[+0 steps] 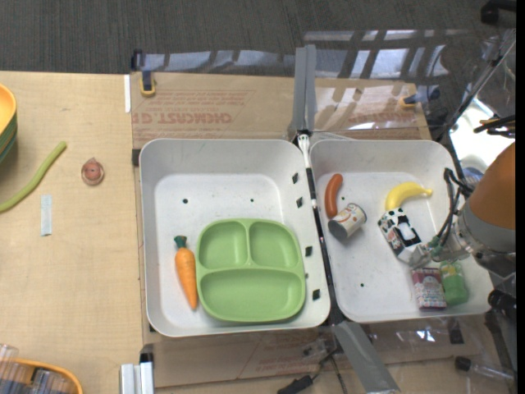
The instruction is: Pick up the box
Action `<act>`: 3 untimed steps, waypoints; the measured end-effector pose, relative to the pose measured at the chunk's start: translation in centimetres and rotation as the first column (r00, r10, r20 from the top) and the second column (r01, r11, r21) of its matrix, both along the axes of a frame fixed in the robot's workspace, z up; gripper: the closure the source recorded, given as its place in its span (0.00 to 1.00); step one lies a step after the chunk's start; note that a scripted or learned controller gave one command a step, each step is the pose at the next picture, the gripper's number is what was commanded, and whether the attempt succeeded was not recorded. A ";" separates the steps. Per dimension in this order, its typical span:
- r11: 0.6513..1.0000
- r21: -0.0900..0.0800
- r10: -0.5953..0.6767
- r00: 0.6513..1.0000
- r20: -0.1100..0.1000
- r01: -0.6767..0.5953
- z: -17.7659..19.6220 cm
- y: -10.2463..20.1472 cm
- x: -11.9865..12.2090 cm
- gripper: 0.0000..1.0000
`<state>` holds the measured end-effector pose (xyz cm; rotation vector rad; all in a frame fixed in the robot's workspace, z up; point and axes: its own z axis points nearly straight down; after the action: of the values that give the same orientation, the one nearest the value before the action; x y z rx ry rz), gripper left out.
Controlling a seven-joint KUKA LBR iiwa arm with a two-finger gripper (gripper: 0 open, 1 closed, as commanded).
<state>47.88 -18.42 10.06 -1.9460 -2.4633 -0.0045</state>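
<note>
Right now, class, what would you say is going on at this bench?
A grey robot arm reaches in from the right over the right-hand bin. Its claw sits low by a black-and-white patterned box, near a pink packet and a green item. Whether it grips the box cannot be told. A banana, sausage and small can lie nearby. The left bin holds a green divided plate and a carrot.
</note>
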 end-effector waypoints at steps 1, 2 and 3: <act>1.000 0.000 0.000 1.000 0.000 0.000 0.0 0.0 0.0 0.00; 0.995 -0.005 0.101 0.995 0.004 -0.101 3.2 4.3 0.7 0.00; 0.997 -0.004 0.079 0.997 0.000 -0.079 3.9 4.0 0.6 0.00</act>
<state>48.44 -14.43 13.92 -1.8485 -2.5405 0.0003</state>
